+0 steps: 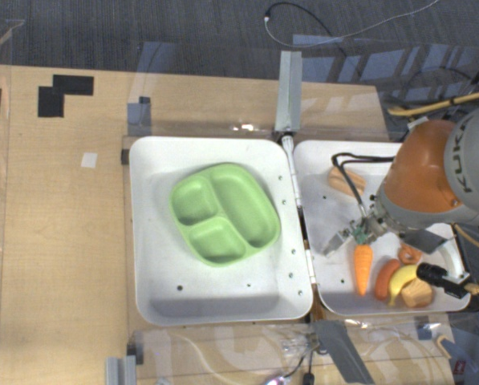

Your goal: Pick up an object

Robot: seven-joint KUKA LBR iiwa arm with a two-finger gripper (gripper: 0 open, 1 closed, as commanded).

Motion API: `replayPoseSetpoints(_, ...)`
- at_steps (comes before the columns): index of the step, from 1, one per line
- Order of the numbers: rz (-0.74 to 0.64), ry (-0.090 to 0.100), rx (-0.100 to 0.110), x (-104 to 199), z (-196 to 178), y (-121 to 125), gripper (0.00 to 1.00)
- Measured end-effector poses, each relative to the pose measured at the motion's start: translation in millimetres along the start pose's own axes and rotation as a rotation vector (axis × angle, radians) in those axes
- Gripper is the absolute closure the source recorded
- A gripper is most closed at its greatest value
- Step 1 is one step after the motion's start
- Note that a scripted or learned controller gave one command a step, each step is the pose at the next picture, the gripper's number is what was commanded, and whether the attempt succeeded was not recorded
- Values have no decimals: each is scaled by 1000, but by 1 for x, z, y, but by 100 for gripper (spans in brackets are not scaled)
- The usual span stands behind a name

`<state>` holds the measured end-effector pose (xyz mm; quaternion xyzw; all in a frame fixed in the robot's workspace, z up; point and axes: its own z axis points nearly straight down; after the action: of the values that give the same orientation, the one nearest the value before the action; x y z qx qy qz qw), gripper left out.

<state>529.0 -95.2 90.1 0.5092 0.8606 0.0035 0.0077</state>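
The right bin (335, 291) holds toy food. An orange carrot (362, 269) with a green top lies upright in the picture near the bin's middle. My gripper (345, 237) hangs low just above and left of the carrot's green end, open, with nothing between its fingers; one grey finger (332, 243) points down-left. A tan bread-like piece (346, 183) lies at the bin's back. A red-orange fruit (387, 277), a yellow banana (402, 280) and a tan chunk (418, 294) cluster at the front right. The orange wrist band (420, 171) hides the bin's right part.
The left bin (155, 295) bears a green divided plate (223, 212) at its middle. A ridge (297, 215) separates the two bins. A black cable (359, 160) loops over the right bin's back. A small orange piece (408, 253) lies by the arm.
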Motion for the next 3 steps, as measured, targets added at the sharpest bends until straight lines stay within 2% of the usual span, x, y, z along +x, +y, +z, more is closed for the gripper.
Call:
replayPoseSetpoints(1, -182, 0, 0, -39, 0, -51, 0)
replayPoseSetpoints(2, -101, -2, -1, 22, -1, -29, 0)
replayPoseSetpoints(3, 181, 3, 2, -29, 1, -30, 0)
